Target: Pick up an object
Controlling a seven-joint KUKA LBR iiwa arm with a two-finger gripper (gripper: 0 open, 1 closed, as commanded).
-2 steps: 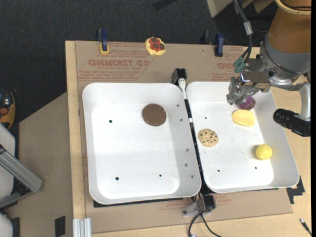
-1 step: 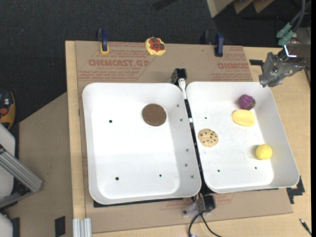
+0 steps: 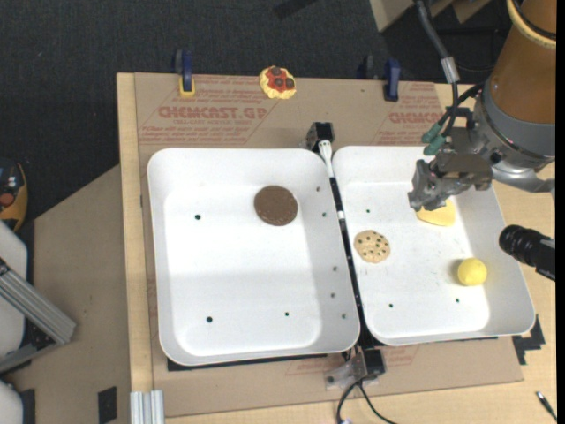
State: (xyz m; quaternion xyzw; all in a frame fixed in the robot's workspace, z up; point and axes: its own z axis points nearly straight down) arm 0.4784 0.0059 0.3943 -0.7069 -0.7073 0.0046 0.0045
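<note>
Two white bins sat side by side; gripper [image 3: 430, 200] hung low over far part of right bin [image 3: 494, 321]. Pale yellow wedge [image 3: 438, 215] lay directly under gripper, partly hidden by it; contact unclear. Finger spread could not be told. Chip cookie [image 3: 372, 246] lay near gripper, down-left. Yellow ball [image 3: 471, 272] sat below-right of gripper. Brown disc [image 3: 276, 206] rested in left bin [image 3: 177, 263], well left of gripper.
</note>
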